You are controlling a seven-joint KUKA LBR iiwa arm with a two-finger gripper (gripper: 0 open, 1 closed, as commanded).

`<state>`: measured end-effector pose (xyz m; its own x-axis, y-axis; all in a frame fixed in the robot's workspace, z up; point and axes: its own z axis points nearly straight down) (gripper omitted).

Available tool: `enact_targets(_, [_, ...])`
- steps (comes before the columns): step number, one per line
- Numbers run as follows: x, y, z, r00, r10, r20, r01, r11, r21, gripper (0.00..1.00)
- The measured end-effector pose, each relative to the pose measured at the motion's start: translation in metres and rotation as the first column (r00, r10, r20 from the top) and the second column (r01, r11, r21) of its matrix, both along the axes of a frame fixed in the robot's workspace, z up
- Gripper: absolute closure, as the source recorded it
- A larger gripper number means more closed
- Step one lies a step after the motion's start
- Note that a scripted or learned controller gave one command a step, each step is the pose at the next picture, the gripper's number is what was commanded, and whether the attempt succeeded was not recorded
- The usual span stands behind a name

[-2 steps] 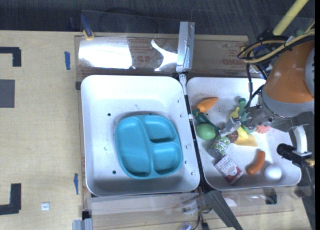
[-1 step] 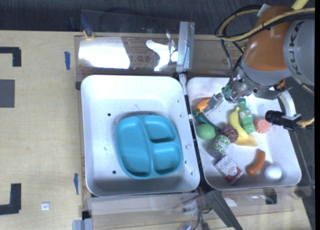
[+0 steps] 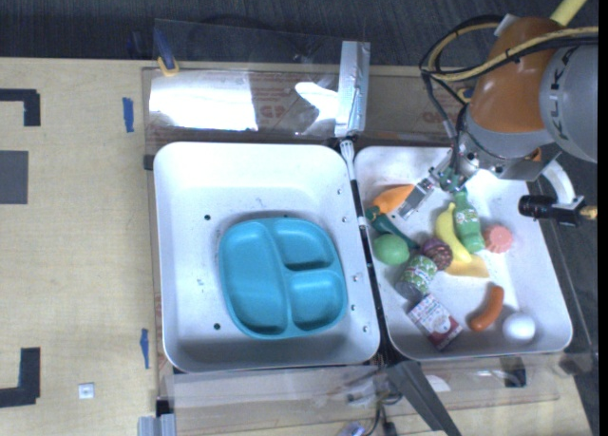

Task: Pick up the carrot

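The carrot (image 3: 389, 199) is an orange piece with a dark green top (image 3: 380, 225), lying at the upper left of the right bin (image 3: 556, 277), close to the divider. My gripper (image 3: 418, 197) reaches down from the upper right, and its tip lies against the carrot's right end. The orange-banded wrist (image 3: 508, 83) hangs above the bin's far edge. The gripper's body covers the carrot's right tip.
Crowded around the carrot in the right bin are a green ball (image 3: 389, 250), a banana (image 3: 448, 235), a green bottle (image 3: 466, 220), a pink piece (image 3: 498, 237), a small can (image 3: 418, 274), a red packet (image 3: 434, 318), a sausage (image 3: 485, 309) and a white egg (image 3: 520, 328). The left bin (image 3: 180, 235) holds a blue divided plate (image 3: 283, 275).
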<state>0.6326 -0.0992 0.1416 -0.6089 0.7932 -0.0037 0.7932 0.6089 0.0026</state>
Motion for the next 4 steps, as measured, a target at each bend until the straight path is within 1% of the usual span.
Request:
enact_targets(1, [0.009, 0.001, -0.053, 0.993, -0.115, -0.001, 0.115, 0.993, 0.002, 0.0])
enact_targets(2, [0.028, -0.005, -0.054, 0.981, 0.192, -0.028, -0.192, 0.981, 0.004, 0.0])
enact_targets(3, [0.032, -0.005, -0.043, 0.981, 0.193, -0.008, -0.193, 0.981, -0.004, 1.0])
enact_targets(4, [0.0, 0.05, 0.046, 0.998, -0.057, 0.003, 0.057, 0.998, 0.002, 1.0])
